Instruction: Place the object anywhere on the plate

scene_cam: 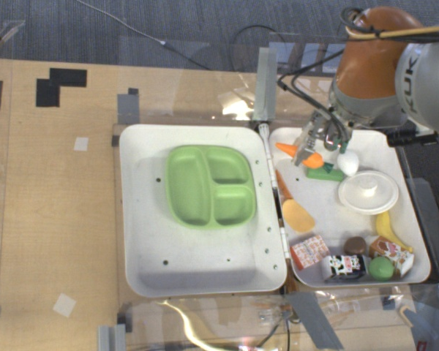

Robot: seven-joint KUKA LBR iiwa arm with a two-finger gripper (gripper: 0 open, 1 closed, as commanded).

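Two shallow white bins sit side by side on the bench: the left bin [143,269] carries a green plastic plate with three compartments [208,185], and the right bin [417,265] holds a scatter of toy food. The tool [312,151] hangs over the right bin's upper left area, at about ten o'clock from that bin's middle, directly above a small orange plastic carrot with a green stalk end [287,151]. Its fingers look slightly parted around the carrot's thick end, but whether they actually grip it I cannot tell from this angle. The carrot appears to be the thing being tried for; it looks light, stiff and smooth, so likely to slip or pivot if pinched near its tapering tip. A hold across the thicker part, near the stalk, seems safest. Neighbours crowd it: a white egg-shaped toy [349,163] at three o'clock, a round white lidded dish [367,191] at four o'clock, and a pale orange wedge [298,215] at six o'clock. The plate lies well apart, toward nine o'clock.
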